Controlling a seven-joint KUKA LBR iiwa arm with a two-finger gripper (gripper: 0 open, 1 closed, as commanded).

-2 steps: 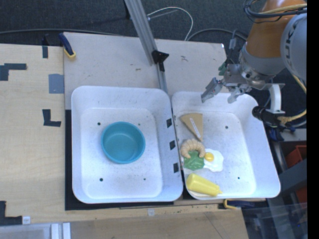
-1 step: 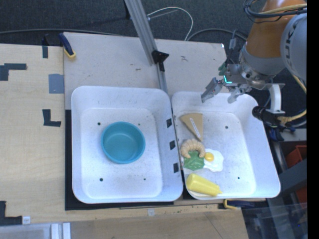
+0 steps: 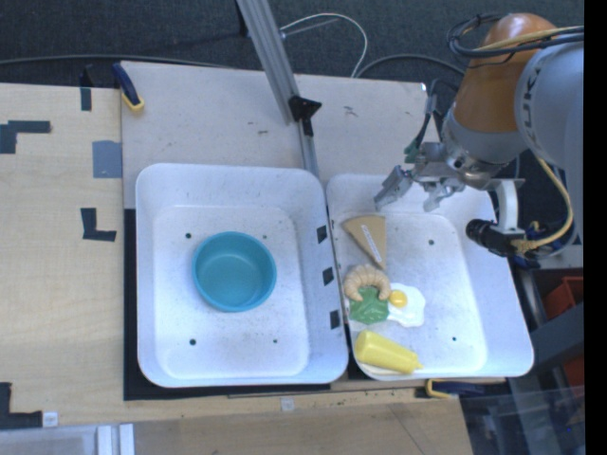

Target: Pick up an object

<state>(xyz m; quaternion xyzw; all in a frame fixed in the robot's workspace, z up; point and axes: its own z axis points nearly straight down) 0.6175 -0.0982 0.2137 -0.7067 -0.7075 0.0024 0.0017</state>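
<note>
Arm (image 3: pixel 512 74): grey with orange band above wrist; enters from right of view, wrist positioned over far edge of right bin.
Gripper (image 3: pixel 414 193): above far end of right bin, fingers spread apart, nothing between them; left finger (image 3: pixel 390 190) angled toward bin's near-left, right finger (image 3: pixel 438 197) just beside it; no contact with any object visible.
Right bin (image 3: pixel 493 330): shallow, white; contains four objects grouped along its left wall.
Cheese wedge (image 3: pixel 366 235): tan, triangular, lying flat in far-left part of right bin; nearest object to gripper, apart from it.
Croissant (image 3: pixel 364 279): pale brown, curved, just nearer than cheese wedge, touching green piece.
Green piece (image 3: pixel 370 308): leafy toy item, beside fried egg and against croissant.
Fried egg (image 3: pixel 406 303): white with yellow yolk, flat on bin floor, right of green piece.
Yellow object (image 3: pixel 385 354): elongated, lying at near-left corner of right bin; exact kind not discernible.
Left bin (image 3: pixel 161 349): shallow, white, adjoining right bin.
Blue bowl (image 3: pixel 234 271): upright, round, near centre of left bin, well apart from gripper.
Metal post (image 3: pixel 275 50): grey, slanted, rising from the bench behind the bins' junction.
</note>
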